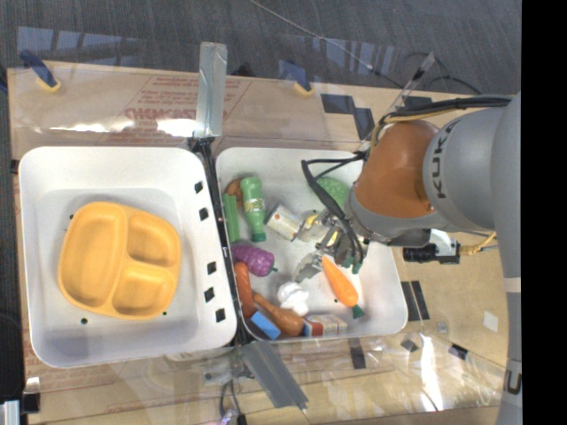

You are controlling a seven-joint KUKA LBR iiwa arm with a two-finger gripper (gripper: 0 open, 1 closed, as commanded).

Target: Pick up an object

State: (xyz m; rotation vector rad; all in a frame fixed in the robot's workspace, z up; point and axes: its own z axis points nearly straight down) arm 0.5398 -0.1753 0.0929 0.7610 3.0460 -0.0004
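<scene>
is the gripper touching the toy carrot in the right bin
Touching: the camera view shows the gripper against the top end of the toy carrot, with no gap visible between them.

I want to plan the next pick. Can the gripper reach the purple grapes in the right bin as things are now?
Probably yes. The purple grapes lie uncovered near the right bin's left wall, and the gripper hangs over the same bin just to their right. The green bottle and a sausage sit close, so the approach is tight.

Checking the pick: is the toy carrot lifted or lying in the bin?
Cannot tell. The carrot sits at the gripper, over the right bin.
</scene>
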